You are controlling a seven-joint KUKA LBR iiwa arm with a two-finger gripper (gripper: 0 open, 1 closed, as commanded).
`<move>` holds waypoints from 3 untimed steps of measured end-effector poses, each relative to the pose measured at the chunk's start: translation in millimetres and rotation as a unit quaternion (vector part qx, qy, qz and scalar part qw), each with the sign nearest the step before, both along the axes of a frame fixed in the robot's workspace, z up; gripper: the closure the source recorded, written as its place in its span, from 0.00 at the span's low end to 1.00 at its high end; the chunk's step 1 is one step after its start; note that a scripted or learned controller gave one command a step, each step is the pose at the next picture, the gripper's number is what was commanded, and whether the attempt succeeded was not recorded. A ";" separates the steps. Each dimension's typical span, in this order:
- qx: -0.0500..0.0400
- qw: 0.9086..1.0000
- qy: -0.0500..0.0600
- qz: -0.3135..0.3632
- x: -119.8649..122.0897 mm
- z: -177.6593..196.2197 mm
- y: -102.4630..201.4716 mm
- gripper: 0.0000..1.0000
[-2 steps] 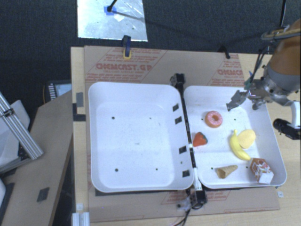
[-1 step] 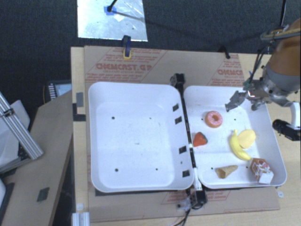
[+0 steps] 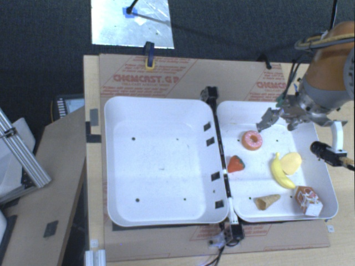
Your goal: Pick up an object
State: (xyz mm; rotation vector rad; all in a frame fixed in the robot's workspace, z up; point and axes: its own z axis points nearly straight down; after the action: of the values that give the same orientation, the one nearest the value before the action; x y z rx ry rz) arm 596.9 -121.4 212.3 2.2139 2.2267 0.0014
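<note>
Reaching in from the right edge of the frame, the grey arm with its orange band [image 3: 331, 65] hangs over the upper part of the right bin [image 3: 333, 204], with the gripper [image 3: 270, 119] poised just above and to the right of the pink doughnut [image 3: 252, 141]. Whether the fingers are open or closed cannot be told at this resolution; nothing is seen held between them. Contents of the right bin: the doughnut near its upper centre; a red strawberry-like piece [image 3: 236, 164] at the bin's left wall, below and left of the doughnut; a banana [image 3: 280, 174] at centre right, touching a pale yellow lemon-shaped item [image 3: 291, 162] on its upper right; a tan cone [image 3: 267, 201] near the lower edge; and a small red-and-white box [image 3: 308, 199] in the lower right corner. The left bin [image 3: 111, 148] sits beside it, the two sharing a dark central divider. Both bins rest on a brown board on the worktop [image 3: 61, 165]. A silver sheet [image 3: 111, 15] lies at upper left of the frame.
</note>
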 end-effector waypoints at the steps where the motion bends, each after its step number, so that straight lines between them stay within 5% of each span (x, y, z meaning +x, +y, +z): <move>1: 0.000 1.000 0.001 0.001 -2.5 2.6 40.7 0.00; 2: 0.001 1.000 -0.001 0.000 -85.2 92.6 74.7 0.00; 3: 0.000 1.000 -0.002 0.001 -81.1 99.4 73.0 1.00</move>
State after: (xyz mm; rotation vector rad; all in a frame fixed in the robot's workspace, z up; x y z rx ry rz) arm 515.8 -48.4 311.7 2.2092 2.2281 0.0057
